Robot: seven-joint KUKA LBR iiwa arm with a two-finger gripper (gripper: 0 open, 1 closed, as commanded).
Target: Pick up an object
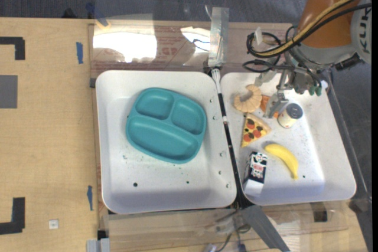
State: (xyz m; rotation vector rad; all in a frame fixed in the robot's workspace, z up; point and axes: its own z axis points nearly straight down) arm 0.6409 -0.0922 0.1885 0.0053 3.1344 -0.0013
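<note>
The right bin point(331, 174) holds several small objects. A tan, lumpy toy food piece point(248, 98) lies near its back left, with a pizza slice point(255, 128) just in front of it. A yellow banana point(283, 157) and a black-and-white carton point(257, 167) rest nearer the front. A small white and grey can point(289, 114) lies on its side towards the back. My gripper point(277, 102) hangs low over the back of this bin, between the tan piece and the can, close beside a small orange item point(266, 104). Nothing is visibly lifted.
The left bin point(112, 174) bears a teal divided plate point(166, 124). A metal divider strip point(217, 44) stands between the bins at the back. Black and yellow cables point(277, 44) loop off the wrist over the right bin's rear wall. Cardboard panels lie to the left.
</note>
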